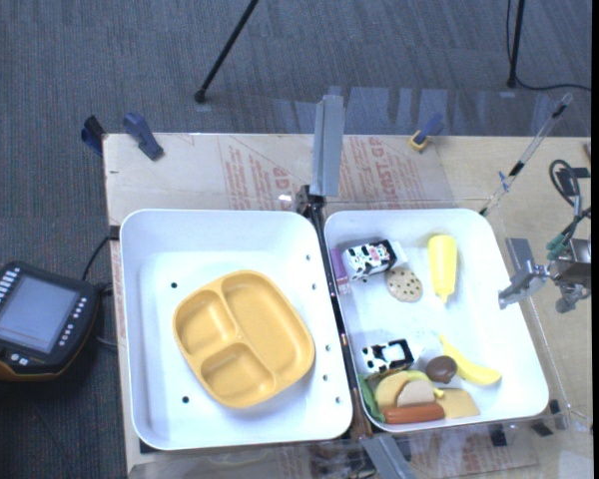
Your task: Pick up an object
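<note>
The gripper (527, 279) hangs at the right edge of the right bin (479, 223); its state I cannot tell. A cow-print carton (367, 257) lies near this bin's back-left corner, with a label I cannot read.

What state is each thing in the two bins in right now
Yellow divided plate: upright, lying flat in the left bin.
Corn cob: lying flat, right bin.
Cookie: flat, beside the corn.
Banana: on its side.
Upper milk carton: tipped over.
Hot dog: at the near edge.
</note>
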